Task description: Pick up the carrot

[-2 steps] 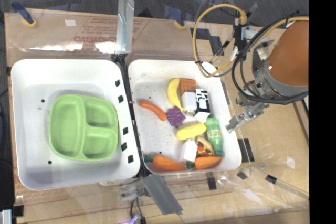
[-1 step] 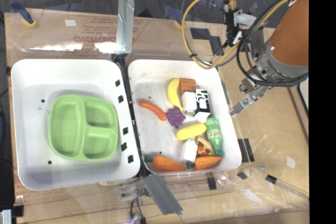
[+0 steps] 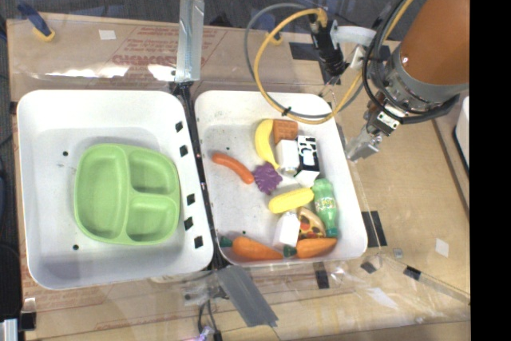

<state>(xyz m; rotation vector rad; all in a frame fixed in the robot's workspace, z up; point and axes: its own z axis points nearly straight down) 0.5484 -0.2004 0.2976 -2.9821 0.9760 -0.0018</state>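
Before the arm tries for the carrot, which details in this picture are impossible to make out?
- Gripper, camera view: too small and blurred to judge, seen beside the right bin's outer wall.
- Carrot, camera view: its green end is dark against the bin wall; touching that wall or not, unclear.
- Green bottle: label too small to read.
- Arm: cut off by the view's right edge.

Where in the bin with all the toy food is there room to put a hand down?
In the right bin, the bare floor lies left of the banana, around the sausage and above the carrot. The right half, by the green bottle, is crowded.
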